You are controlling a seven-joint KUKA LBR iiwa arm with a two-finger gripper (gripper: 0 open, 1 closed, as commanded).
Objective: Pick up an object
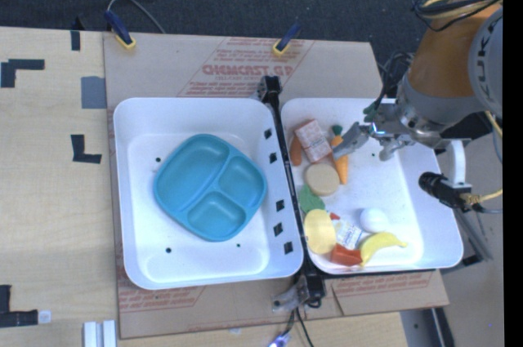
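The claw (353, 140) hangs over the right bin (425, 206); whether it is open or closed I cannot tell. Just beside it lies a carrot (341, 166), probably light, stiff, slippery plastic; best pinched across its middle.

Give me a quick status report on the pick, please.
Hand low over right bin, nothing held. Toy food heaped by divider. Carrot nearest.

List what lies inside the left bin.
The left bin holds one blue divided plate with three bare compartments. Whatever lies beneath the plate is covered.
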